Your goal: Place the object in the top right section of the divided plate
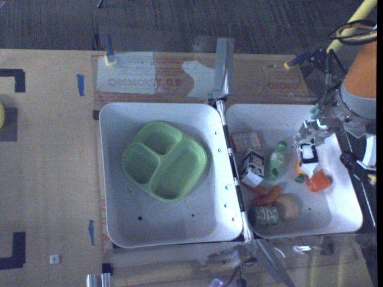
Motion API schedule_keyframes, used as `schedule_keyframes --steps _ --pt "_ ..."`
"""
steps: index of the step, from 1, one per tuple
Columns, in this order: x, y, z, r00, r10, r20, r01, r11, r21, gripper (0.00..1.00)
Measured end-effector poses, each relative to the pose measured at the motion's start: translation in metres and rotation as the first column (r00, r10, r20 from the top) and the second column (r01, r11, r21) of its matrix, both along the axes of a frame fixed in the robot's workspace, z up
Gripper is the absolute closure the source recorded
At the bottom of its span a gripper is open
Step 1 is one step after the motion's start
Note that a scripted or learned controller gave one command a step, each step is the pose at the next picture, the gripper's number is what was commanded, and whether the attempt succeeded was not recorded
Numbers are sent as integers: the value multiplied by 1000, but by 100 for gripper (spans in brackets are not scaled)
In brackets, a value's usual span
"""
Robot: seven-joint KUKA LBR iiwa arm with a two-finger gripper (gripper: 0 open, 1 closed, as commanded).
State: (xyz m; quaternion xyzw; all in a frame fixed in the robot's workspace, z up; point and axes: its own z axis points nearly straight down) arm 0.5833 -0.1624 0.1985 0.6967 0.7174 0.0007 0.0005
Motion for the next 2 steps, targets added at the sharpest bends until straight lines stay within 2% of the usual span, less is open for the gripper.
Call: schedule_keyframes --steps 1,2 --pt "0 0 0 1000 0 0 0 1000 0 0" --pt "-73 -55 -24 999 37 -2 -37 999 0 0"
